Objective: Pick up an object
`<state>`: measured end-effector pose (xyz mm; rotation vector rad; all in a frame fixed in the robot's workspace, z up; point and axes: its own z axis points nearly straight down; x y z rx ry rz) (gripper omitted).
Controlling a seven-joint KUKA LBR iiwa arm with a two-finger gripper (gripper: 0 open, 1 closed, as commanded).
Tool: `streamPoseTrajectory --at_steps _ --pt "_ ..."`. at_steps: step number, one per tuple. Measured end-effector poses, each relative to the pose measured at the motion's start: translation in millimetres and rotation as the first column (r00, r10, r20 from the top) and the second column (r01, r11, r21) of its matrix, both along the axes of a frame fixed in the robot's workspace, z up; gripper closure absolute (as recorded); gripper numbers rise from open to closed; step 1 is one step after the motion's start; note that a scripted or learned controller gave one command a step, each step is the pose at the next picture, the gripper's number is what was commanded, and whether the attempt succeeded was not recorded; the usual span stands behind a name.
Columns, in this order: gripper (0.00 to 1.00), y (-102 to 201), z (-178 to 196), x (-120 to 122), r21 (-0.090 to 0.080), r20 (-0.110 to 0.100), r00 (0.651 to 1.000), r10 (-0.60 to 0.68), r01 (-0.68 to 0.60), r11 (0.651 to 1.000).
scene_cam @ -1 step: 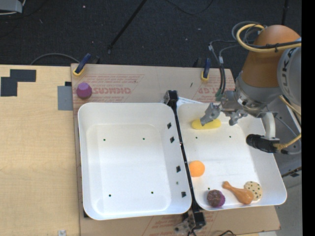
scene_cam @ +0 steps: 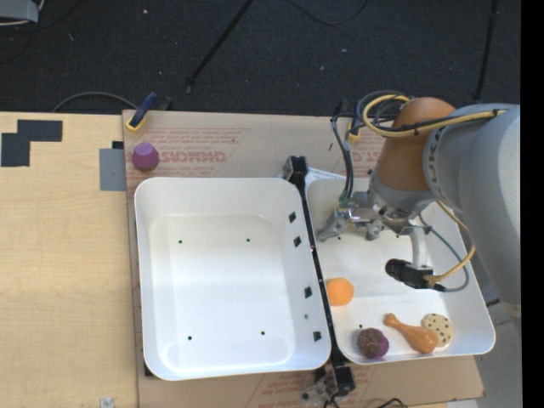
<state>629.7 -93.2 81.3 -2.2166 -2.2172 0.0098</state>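
Near the arm [scene_cam: 442,168], orange ball [scene_cam: 339,291], purple ball [scene_cam: 371,342], drumstick [scene_cam: 410,332].

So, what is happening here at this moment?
A grey arm reaches in over the right bin. Its gripper hangs near the bin's far end. An orange ball, a purple ball, a drumstick and a cookie lie in that bin, apart from the gripper.
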Motion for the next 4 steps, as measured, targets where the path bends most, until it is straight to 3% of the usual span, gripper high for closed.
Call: streamPoseTrajectory --at_steps 1,2,3,4 --pt "0.00 -20.3 17.9 -22.7 -0.001 0.009 1.000 -0.002 0.002 1.000" --pt "0.00 -34.0 88.3 -17.7 -0.002 0.015 1.000 0.024 -0.024 1.000" --pt "0.00 -24.7 2.5 0.7 0.001 0.003 1.000 0.000 0.000 1.000" --pt "0.00 -16.1 6.3 -13.7 0.000 0.008 1.000 -0.001 0.001 1.000"
